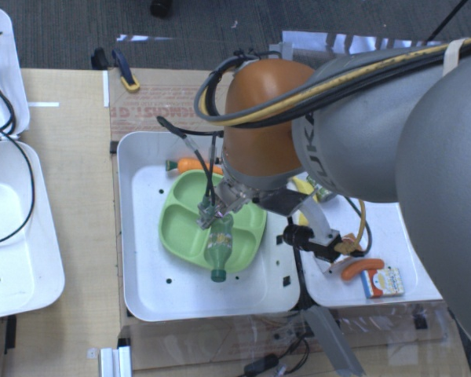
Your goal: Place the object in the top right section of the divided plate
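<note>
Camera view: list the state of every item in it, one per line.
Green divided plate: flat in the left bin, tilted askew.
Clear plastic bottle: lying down, green cap past the plate's near rim.
Gripper: low over the plate, at the bottle's upper end.
Carrot: behind the plate.
Hot dog: right bin.

Two white bins (133,234), one green divided plate (180,218), one green bottle (218,246), one carrot (190,164), one hot dog (361,268).
</note>
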Controlling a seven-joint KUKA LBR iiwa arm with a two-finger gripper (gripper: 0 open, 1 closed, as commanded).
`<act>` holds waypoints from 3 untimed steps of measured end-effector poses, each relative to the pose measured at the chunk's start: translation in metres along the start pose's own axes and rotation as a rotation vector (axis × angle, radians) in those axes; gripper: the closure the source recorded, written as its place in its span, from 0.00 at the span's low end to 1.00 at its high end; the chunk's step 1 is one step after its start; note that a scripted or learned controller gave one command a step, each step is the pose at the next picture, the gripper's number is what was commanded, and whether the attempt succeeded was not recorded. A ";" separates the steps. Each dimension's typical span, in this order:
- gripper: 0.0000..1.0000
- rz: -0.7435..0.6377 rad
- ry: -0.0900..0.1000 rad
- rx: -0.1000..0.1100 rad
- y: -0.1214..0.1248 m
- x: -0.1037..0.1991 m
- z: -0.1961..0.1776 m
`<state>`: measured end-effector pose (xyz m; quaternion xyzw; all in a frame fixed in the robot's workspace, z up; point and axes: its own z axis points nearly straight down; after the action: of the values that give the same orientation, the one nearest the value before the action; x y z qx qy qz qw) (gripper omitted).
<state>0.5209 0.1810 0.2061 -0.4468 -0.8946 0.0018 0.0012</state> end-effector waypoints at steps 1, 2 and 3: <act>1.00 0.254 0.000 -0.001 -0.080 -0.064 -0.035; 1.00 0.079 0.001 -0.001 -0.090 -0.104 0.016; 1.00 0.485 -0.002 -0.002 0.005 -0.133 -0.071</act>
<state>0.6052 0.0783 0.2770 -0.6487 -0.7610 0.0015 -0.0005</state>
